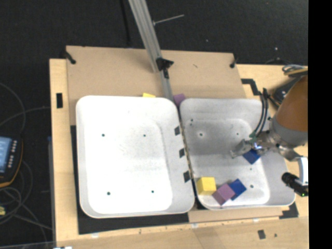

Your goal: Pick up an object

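Grey arm (290, 134) with orange band, in from the right. Ends in the hand (245, 150), low over the middle of the right bin (218, 113), toward that bin's right side. Touches or nearly touches a small blue block (252, 157) just at its near side; cannot tell whether clamped on it, apart or together, since the tip is too small and blurred.

At the right bin's near wall, three more pieces in a tight cluster: yellow cube (206, 184) on the left, purple block (224, 193) in the middle and nearest the rim, second blue block (238, 187) on the right, touching the purple one. Well apart from the hand.

Left bin (124, 154) just beside the right one, rims meeting along the middle.

Behind the bins, on the tan surface (114, 71): a small yellow piece (149, 95) at the left bin's far rim, a small purple piece (179, 98) near the seam between the bins. Slanted metal rail (144, 27) down from the top to that seam. Screened device (8, 160) at the far left edge, off the surface.
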Available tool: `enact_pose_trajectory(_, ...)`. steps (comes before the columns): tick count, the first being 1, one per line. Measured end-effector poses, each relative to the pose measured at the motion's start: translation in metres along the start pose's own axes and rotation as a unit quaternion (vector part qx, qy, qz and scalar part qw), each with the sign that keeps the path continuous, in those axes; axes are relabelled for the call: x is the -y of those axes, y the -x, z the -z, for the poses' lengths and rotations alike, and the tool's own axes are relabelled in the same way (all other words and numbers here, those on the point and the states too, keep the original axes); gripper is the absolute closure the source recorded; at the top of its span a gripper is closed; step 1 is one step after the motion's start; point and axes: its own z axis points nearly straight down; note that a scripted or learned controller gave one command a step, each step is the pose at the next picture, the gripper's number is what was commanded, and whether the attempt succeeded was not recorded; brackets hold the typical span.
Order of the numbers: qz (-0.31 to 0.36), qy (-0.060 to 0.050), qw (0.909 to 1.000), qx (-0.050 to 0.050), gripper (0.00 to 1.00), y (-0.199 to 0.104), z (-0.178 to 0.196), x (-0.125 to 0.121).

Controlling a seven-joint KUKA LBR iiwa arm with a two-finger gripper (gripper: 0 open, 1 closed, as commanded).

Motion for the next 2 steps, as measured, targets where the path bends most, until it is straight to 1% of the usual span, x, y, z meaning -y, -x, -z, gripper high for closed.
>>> enact_pose_trajectory(1, -0.003, -0.011, 0.9999, -0.007, 0.0, -0.016, 0.019, 0.024)
enact_pose_trajectory(2, -0.002, -0.003, 1.0, -0.002, 0.0, -0.002, 0.003, -0.004)
